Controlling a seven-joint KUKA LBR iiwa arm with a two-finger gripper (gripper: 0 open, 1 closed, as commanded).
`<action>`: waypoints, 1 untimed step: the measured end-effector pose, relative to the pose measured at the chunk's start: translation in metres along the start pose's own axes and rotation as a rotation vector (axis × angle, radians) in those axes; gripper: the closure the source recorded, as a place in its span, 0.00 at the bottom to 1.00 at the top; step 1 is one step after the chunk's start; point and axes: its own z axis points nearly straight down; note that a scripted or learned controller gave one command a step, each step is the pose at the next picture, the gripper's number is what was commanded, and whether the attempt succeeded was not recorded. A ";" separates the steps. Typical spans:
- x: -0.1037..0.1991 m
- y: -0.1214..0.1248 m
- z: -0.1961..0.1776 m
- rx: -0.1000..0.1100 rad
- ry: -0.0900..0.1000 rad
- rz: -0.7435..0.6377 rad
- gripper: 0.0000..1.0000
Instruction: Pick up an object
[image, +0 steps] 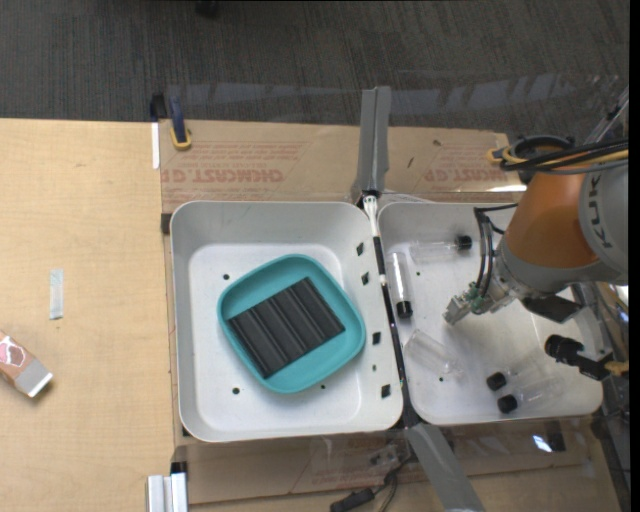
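The arm, with its orange band (550, 220), reaches into the right bin (480, 405) from the right. My gripper (461, 309) hangs low over the middle of that bin. A clear tube with a black cap (400, 286) lies along the bin's left wall, to the left of the gripper. Another clear item with a black cap (447, 246) lies at the back of the bin. A clear plastic piece (430, 352) rests just below and left of the gripper. Two small black-capped clear items (502, 392) sit near the front right.
The left bin (200, 300) holds a teal tray (290, 322) with a black ridged insert. A metal divider post (374, 140) rises between the bins at the back. A small packet (22, 366) and a grey strip (56, 294) lie on the wooden bench at left.
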 end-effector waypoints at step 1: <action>0.000 0.000 0.000 0.000 0.000 0.000 0.00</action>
